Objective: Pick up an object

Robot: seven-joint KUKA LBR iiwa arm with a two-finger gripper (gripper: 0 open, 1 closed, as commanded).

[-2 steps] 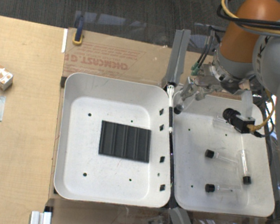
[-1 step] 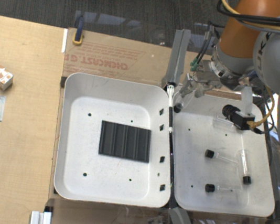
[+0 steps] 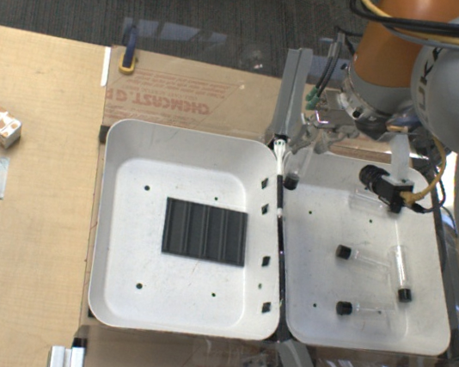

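Gripper (image 3: pixel 295 165) hangs at the right bin's (image 3: pixel 425 342) upper-left corner; whether its fingers are open I cannot tell. Clear tubes (image 3: pixel 398 269), perhaps vials, lie inside.

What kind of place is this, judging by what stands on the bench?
Probably a robotics lab set up for picking tests. A grey KUKA arm with an orange band reaches over two shallow white bins: the left bin holds a dark ribbed block, the right bin several small clear tubes with black caps.
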